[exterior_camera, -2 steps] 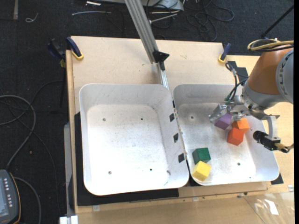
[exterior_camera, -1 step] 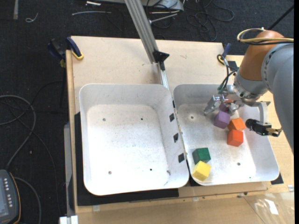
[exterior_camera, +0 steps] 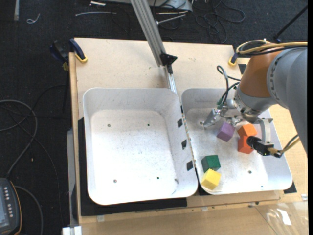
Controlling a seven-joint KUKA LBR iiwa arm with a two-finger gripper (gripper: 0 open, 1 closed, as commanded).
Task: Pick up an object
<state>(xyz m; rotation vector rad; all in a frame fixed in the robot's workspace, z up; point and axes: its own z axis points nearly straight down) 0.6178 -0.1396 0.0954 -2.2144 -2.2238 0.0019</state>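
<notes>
Gripper (exterior_camera: pixel 211 121): low in right bin (exterior_camera: pixel 274 180), beside purple block (exterior_camera: pixel 225 131); open/shut can't tell. Rec: centre over block, descend straight, avoid orange blocks (exterior_camera: pixel 246 137).

The pale wooden bench (exterior_camera: pixel 122 62) bears two white bins (exterior_camera: pixel 129 146) side by side.
</notes>
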